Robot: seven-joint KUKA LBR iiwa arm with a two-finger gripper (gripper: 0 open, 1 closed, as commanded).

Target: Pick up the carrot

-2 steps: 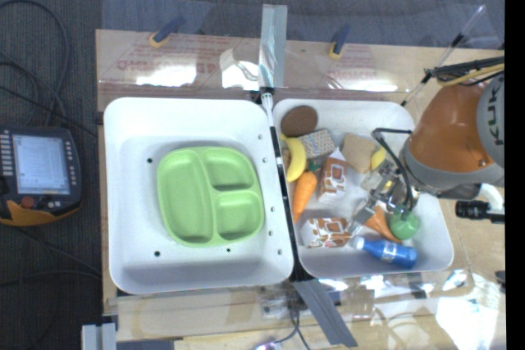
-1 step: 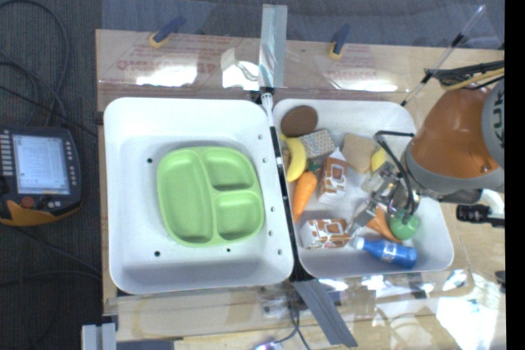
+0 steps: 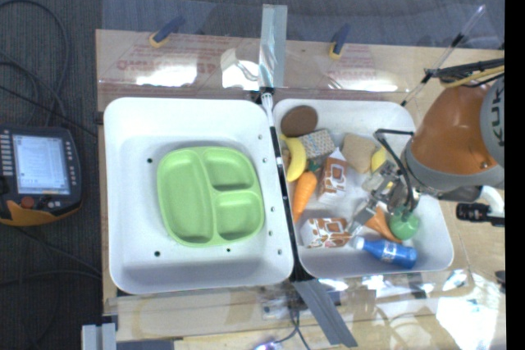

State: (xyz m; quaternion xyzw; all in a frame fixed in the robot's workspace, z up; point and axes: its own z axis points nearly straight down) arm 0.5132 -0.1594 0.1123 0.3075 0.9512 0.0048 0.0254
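The carrot (image 3: 303, 193) is orange and tapered. It lies at the left side of the right bin (image 3: 435, 254), just below a yellow banana (image 3: 293, 158) and close to the wall between the bins. My gripper (image 3: 376, 205) is low in the right half of that bin, well to the right of the carrot and apart from it. A small orange piece (image 3: 380, 222) lies right at the gripper's tip beside a green item (image 3: 404, 224); whether the gripper touches it is unclear. The wrist's orange band (image 3: 451, 135) hangs over the bin's right edge.
Around the carrot sit two printed snack packets (image 3: 332, 176) (image 3: 326, 231), a brown round item (image 3: 299, 120), a checkered piece (image 3: 320, 143), a tan piece (image 3: 358, 150) and a blue bottle (image 3: 385, 251). The left bin (image 3: 131, 135) holds a green divided plate (image 3: 210, 194).
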